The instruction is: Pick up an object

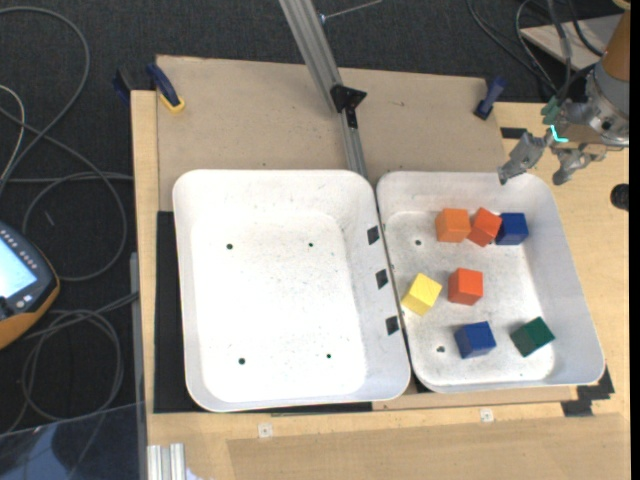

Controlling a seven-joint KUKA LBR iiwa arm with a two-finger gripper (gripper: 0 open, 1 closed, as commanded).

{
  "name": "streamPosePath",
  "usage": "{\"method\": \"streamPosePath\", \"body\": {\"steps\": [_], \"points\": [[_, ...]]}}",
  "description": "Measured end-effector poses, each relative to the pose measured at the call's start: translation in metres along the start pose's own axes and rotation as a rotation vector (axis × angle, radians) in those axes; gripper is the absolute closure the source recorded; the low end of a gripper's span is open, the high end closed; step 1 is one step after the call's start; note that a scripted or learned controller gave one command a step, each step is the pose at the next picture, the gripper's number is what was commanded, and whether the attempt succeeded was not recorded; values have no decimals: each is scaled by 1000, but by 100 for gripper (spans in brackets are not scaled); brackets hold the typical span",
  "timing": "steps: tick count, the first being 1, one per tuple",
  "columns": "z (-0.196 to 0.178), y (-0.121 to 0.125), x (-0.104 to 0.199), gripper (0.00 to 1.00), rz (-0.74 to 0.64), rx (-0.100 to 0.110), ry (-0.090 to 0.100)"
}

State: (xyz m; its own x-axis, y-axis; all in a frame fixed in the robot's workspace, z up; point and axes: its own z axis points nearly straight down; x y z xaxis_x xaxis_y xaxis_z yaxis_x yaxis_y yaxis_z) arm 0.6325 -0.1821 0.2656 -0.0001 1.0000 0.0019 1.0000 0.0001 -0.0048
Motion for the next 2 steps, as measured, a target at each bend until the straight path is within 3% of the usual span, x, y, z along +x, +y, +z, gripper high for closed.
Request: {"method": "streamPosePath", "body": {"steps": [1, 2], "points": [[-3, 1, 0, 0, -1, -4, -2], [59, -4, 0, 0, 0, 1, 0]]}}
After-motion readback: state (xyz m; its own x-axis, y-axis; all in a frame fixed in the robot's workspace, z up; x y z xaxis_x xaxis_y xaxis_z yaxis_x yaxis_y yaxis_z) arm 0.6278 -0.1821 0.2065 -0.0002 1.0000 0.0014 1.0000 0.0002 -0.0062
